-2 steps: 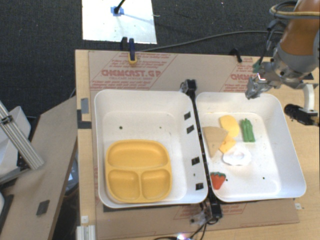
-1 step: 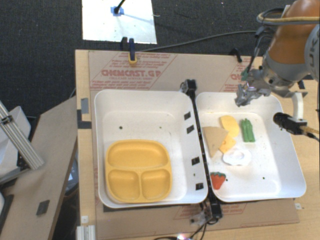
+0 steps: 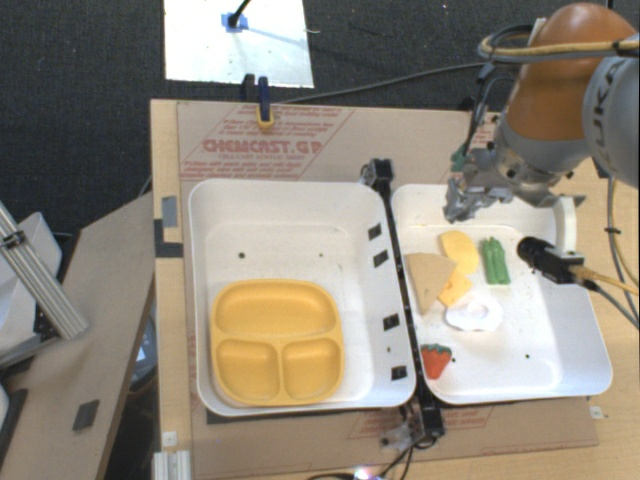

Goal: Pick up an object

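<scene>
My gripper (image 3: 462, 206) hangs over the far part of the right bin (image 3: 560, 368), just above and behind a yellow wedge-shaped piece (image 3: 460, 251). Nothing shows between its fingers. Next to the wedge lie a green ridged piece (image 3: 495, 260), a tan triangular slice (image 3: 428, 277), a smaller yellow piece (image 3: 455, 290) and a white ring-like piece (image 3: 474, 315). A red strawberry-like toy (image 3: 436, 360) sits at the bin's near left corner.
The left bin (image 3: 280, 208) holds a yellow divided tray (image 3: 278, 341). A black divider with clips (image 3: 392, 288) runs between the bins. A black part on a white bracket (image 3: 545, 256) with a cable juts over the right bin's right side.
</scene>
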### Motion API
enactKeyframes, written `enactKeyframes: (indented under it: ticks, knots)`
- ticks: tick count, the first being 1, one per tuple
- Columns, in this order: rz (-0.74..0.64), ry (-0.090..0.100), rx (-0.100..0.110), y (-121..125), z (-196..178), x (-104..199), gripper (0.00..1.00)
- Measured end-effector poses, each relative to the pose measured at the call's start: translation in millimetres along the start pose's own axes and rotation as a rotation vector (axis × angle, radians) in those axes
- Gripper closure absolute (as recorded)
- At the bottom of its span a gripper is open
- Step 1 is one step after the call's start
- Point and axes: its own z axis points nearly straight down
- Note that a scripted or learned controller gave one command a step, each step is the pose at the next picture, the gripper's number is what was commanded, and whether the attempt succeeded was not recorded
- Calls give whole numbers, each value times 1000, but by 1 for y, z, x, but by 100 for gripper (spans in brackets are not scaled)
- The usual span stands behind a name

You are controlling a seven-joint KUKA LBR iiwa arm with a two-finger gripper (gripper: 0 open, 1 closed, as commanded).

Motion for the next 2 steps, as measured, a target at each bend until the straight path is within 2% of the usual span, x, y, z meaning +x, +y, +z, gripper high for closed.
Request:
enactKeyframes:
  ticks: [1, 2]
  knots:
    - [2, 0, 1, -30, 16, 48, 100]
    - [0, 0, 0, -50, 13, 99, 100]
